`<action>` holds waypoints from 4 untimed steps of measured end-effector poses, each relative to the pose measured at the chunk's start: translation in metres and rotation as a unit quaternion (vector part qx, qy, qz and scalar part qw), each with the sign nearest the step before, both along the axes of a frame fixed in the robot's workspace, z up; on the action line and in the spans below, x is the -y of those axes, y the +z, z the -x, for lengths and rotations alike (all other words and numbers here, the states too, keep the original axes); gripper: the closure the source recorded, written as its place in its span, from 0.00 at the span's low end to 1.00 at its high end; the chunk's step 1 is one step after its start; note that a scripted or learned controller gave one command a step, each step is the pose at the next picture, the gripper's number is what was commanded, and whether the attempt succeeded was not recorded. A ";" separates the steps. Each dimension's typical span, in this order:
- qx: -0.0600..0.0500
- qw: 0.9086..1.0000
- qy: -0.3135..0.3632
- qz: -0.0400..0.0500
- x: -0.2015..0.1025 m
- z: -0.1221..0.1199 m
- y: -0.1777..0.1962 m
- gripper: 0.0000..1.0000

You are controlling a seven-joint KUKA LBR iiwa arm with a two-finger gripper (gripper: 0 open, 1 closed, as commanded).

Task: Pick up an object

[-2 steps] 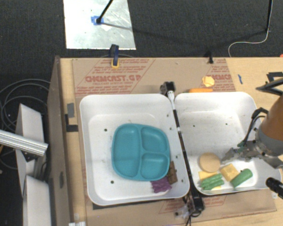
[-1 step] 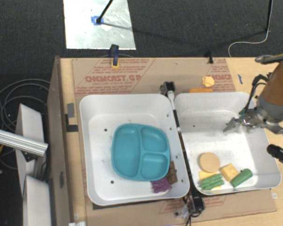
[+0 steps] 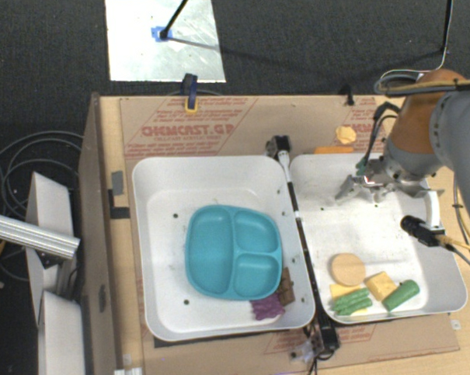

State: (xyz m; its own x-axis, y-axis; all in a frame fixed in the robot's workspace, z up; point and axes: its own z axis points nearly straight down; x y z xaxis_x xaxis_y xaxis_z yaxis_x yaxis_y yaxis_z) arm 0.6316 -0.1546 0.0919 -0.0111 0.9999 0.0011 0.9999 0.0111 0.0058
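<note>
hovering: the arm [image 3: 442, 131] reaches in from 3 o'clock, its pincer [image 3: 365, 185] over the bare upper part of the right bin [image 3: 331, 241]
pincer state: fingers spread, tips apart, nothing between them
pincer place: near the 12 o'clock end of the right bin, well apart from the food pieces
left bin [image 3: 160, 248]: holds a teal plate [image 3: 232, 251] with three compartments, lying flat near the bin's middle
purple piece [image 3: 265, 307]: at 5 o'clock of the plate, touching its rim, near the bin's 6 o'clock wall
brown piece [image 3: 287, 289]: just beside the purple piece, against the divider between the bins
tan disc [image 3: 347, 269]: in the right bin toward 6 o'clock, flat
yellow block [image 3: 380, 282]: at 4 o'clock of the disc, touching or nearly touching it
green pod [image 3: 351, 301]: at 6 o'clock of the disc, lying crosswise
green cylinder [image 3: 401, 294]: at 3 o'clock of the pod, tilted, beside the block
desk [image 3: 216, 121]: cardboard-covered, bears both bins side by side
orange bits [image 3: 345, 135]: on the desk past the right bin's 12 o'clock rim
</note>
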 end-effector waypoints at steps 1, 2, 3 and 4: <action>-0.005 1.000 -0.006 0.000 0.004 0.083 0.007 0.00; -0.001 1.000 -0.004 0.001 0.004 0.078 0.018 1.00; 0.003 1.000 0.001 0.000 -0.073 0.037 0.094 1.00; -0.001 1.000 -0.001 0.000 -0.124 0.022 0.093 1.00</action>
State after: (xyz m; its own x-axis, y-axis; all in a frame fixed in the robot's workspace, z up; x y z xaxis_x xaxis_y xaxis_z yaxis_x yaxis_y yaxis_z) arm 0.6095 -0.0306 0.1850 -0.0097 1.0000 0.0014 0.9999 0.0097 0.0045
